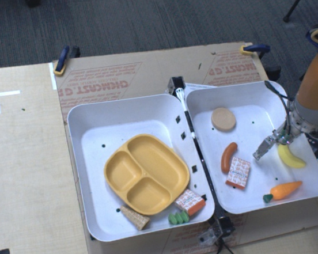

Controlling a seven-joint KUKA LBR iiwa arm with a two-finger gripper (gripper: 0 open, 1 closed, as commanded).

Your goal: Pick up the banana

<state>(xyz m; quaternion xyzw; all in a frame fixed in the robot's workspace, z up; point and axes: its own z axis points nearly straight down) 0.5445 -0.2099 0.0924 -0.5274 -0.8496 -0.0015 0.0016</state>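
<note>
The yellow divided plate (146,174) serves as the landmark; it lies in the left bin (88,162), taking up most of that bin's floor, with its three compartments bare. Just below the plate's lower edge sits a tan cracker-like block (135,217), touching or nearly touching the rim. To the right of that, below the plate's lower right corner, lie a small green toy vegetable (178,217) and a little red-and-white carton (190,202), the carton just beside the plate's rim.

Right of the plate, across the seam where the two bins meet, the right bin (242,98) holds the rest. A round tan disc, like a cookie (223,119), lies up and to the right of the plate. A red-brown sausage (228,157) sits level with the plate's middle, and a small printed packet (238,172) lies just below it, touching or almost touching its lower end. Farther right and lower, an orange carrot (285,190) with a green tip rests near the bin's front wall.

The banana (291,156) lies farthest from the plate, near the right bin's right wall, above the carrot. The gripper (271,144) hangs just left of the banana's upper end, on the grey arm (317,94) reaching in from the right. Whether its fingers are spread or closed cannot be told, and nothing is seen between them.
</note>
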